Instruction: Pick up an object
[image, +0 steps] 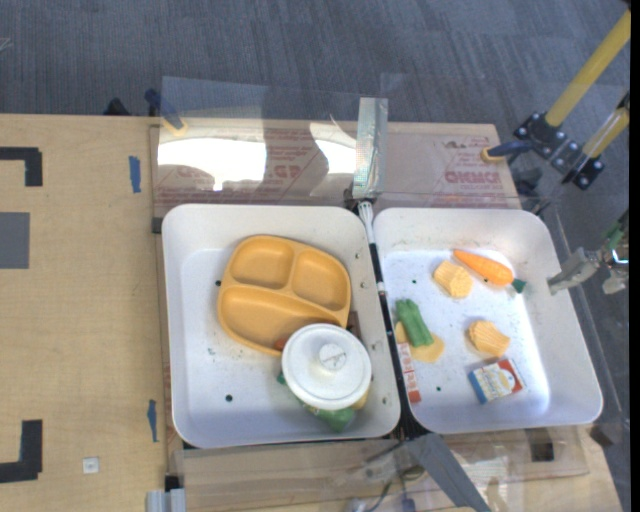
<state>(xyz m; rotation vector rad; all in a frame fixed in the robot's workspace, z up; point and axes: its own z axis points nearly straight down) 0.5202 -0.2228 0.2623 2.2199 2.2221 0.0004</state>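
The right bin holds an orange carrot, a yellow corn-like piece, another yellow piece, a green vegetable lying over a flat yellow piece, and a small red, white and blue carton. In the left bin lie a yellow divided plate and a white lidded cup on its side, over something green. A grey part of my gripper pokes in at the right edge, just outside the right bin's right rim and above nothing in it.
A clear plastic sheet and a cardboard panel stand behind the bins. A yellow-handled clamp is at the top right. The wooden bench stretches to the left, marked with black tape.
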